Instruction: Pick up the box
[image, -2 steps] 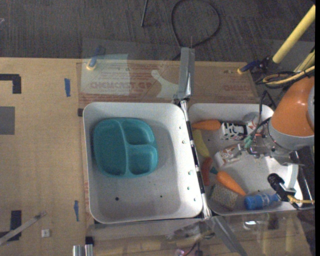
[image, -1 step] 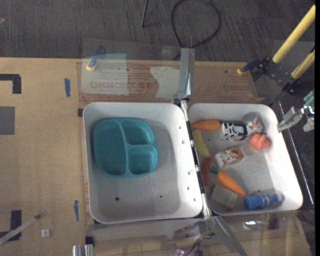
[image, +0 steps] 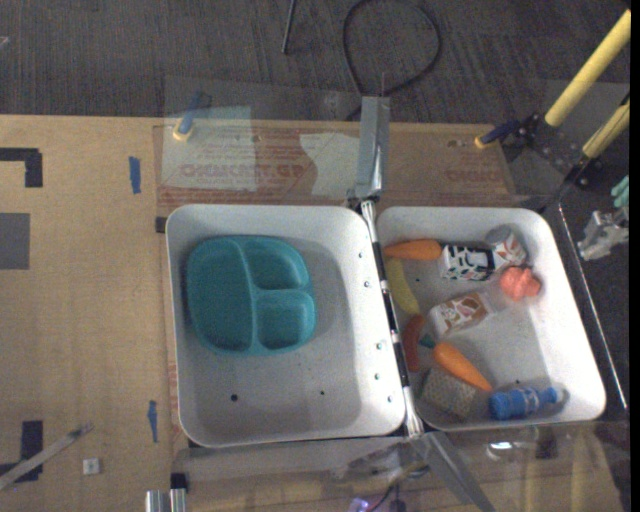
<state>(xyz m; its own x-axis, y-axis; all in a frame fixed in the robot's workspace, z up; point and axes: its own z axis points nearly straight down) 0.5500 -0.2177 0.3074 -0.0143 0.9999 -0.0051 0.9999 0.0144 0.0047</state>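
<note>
Two small boxes lie in the right bin. One is a black-and-white cow-patterned carton near the bin's back. The other is a white and brown carton lying on its side near the middle. A smaller red and white carton stands tilted at the back right. My gripper is a grey-white shape at the view's right edge, just outside the right bin's rim. It is well to the right of the boxes and holds nothing that I can see.
The right bin also has an orange carrot, a yellow banana, a peach-coloured toy, a second carrot, a brown sponge-like block and a blue bottle. A teal divided plate lies in the left bin.
</note>
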